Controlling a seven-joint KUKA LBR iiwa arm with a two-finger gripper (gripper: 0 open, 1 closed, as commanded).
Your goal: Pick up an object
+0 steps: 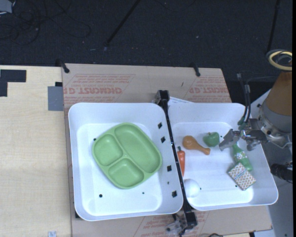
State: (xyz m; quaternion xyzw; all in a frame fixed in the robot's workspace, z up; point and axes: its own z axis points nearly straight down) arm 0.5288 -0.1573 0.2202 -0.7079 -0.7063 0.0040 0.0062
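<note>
The right bin (266, 194) holds several objects: an orange drumstick-shaped toy (196, 144), a green pepper (212, 138), an orange carrot (181, 161) against the left wall, a white ball (191, 186), a small green bottle (241, 159) and a patterned box (241, 176). My gripper (240, 141) hangs over the right side of this bin, just above the green bottle's top and to the right of the pepper. Its fingers are spread open with nothing between them.
A green divided plate (127, 155) lies in the left bin (84, 181). A black divider (170, 152) runs between the two bins. The arm's grey and orange body (281, 102) stands beyond the right bin's right wall.
</note>
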